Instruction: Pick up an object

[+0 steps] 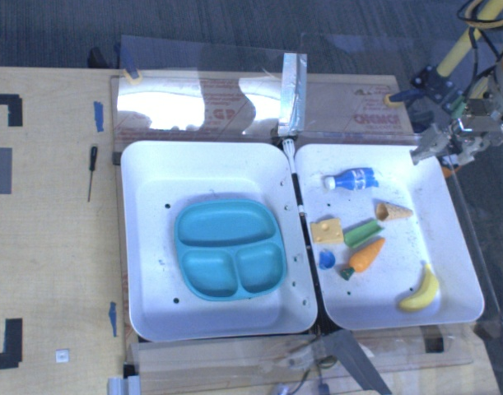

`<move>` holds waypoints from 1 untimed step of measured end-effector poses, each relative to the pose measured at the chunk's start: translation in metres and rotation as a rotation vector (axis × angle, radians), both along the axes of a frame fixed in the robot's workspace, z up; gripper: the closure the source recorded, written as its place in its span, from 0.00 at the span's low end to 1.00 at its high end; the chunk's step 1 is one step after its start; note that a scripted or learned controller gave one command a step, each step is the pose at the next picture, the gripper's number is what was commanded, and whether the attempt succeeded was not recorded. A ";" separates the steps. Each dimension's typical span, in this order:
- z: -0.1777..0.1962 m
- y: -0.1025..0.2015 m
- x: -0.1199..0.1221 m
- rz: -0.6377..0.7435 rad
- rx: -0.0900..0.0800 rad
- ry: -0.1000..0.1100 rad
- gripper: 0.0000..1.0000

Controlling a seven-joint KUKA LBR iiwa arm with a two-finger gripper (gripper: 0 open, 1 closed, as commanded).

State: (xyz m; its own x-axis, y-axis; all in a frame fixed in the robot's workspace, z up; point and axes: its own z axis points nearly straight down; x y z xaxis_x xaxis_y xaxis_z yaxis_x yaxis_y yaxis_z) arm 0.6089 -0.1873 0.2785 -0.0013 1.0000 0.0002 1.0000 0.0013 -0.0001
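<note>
Two shallow white bins side by side on a wooden bench: left bin [144,179], right bin [457,245].

In the left bin, one turquoise divided plate [230,248] with three compartments, lying flat near the middle.

In the right bin, seven small items, one of each:
- one blue and white toy bottle [351,179] on its side toward the far edge;
- one ice-cream cone [393,212] lying nearer the right, just below the bottle;
- one yellow cheese wedge [327,231] close to the left wall;
- one green vegetable piece [362,233] touching or nearly touching the cheese wedge on its right;
- one orange carrot [365,257] with a green stem end, just below the green piece;
- one small blue round piece [326,260] left of the carrot;
- one banana [421,291] at the near right corner, well apart from the rest.

Gripper [455,141] at the far right, above the right bin's far right corner, clear of all seven items, none between its fingers. Jaw state too cluttered with cables and fittings to tell.

Beyond the bins, one clear plastic panel [202,97] with a taped silver edge. On the bench to the left, one dark screwdriver [91,171].
</note>
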 end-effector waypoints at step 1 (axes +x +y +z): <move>-0.108 0.015 -0.037 -0.084 0.001 0.009 0.00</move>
State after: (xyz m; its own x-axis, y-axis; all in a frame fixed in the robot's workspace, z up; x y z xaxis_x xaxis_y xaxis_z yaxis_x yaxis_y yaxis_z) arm 0.5719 -0.1725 0.1705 0.0826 0.9966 0.0010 0.9965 -0.0826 -0.0088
